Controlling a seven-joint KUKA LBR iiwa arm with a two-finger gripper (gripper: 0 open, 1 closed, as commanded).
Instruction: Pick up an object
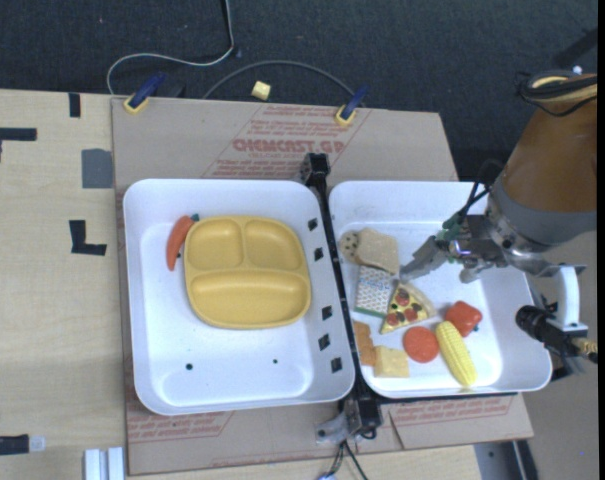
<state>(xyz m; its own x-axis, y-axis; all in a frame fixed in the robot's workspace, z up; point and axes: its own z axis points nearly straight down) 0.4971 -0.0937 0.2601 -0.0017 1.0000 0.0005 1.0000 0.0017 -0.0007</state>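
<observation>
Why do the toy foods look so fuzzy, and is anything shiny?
In the camera view the whole picture is soft, so the corn and pizza slice lose detail; light is even, the white bins look bright, the yellow plate casts faint shadow.

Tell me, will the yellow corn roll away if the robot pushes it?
Probably a little. The corn looks long and rounded, so a sideways nudge could roll it. It lies near the right bin's wall and touches the red tomato, which may stop it. It looks like a hard plastic toy, likely light and stiff.
</observation>
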